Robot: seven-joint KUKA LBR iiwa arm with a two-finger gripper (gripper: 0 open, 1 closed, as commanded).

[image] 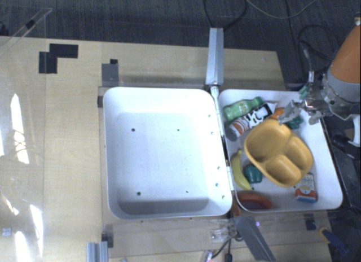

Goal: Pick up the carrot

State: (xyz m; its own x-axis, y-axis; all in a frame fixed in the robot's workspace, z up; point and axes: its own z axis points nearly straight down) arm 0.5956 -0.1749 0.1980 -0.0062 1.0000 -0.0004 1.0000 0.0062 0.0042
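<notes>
Camera view: gripper at the right bin's 1 o'clock, grip state unclear; carton and bottle labels unreadable

Both bins look like smooth white plastic with a faint sheen, set on a pale wood-grain bench partly under a clear glossy sheet. The yellow tray is smooth, softly glossy plastic, and the green bottle shines likewise. The divider rail looks like brushed metal; the floor is dark rough carpet.
</notes>
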